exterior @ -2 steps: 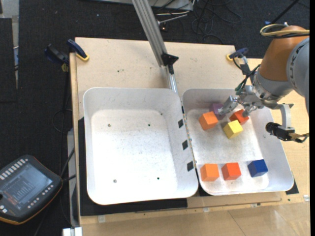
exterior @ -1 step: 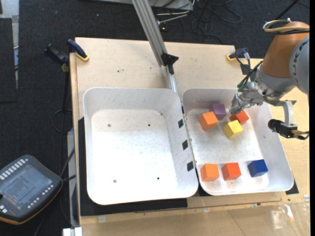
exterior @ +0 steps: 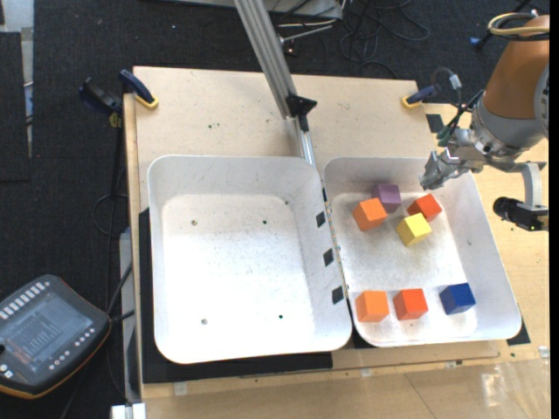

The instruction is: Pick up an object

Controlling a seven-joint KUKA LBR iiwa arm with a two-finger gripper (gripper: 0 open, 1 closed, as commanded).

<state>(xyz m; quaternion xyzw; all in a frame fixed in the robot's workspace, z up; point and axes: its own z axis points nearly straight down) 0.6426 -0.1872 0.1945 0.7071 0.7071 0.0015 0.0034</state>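
Observation:
The right bin (exterior: 489, 260) holds several small cubes. Near its back sit an orange cube (exterior: 370, 213), a purple cube (exterior: 388, 195), a red-orange cube (exterior: 425, 207) and a yellow cube (exterior: 414, 229). Along its front stand an orange cube (exterior: 373, 305), a red cube (exterior: 410, 304) and a blue cube (exterior: 457, 298). My gripper (exterior: 434, 178) hangs over the bin's back right part, just above and right of the red-orange cube, with nothing seen between its fingers.
The left bin (exterior: 162, 234) lies beside the right one. A slanted metal pole (exterior: 266, 46) reaches down to the bins' shared back edge. Clamps (exterior: 138, 90) sit at the bench's back corners. A teach pendant (exterior: 44, 334) rests at the lower left.

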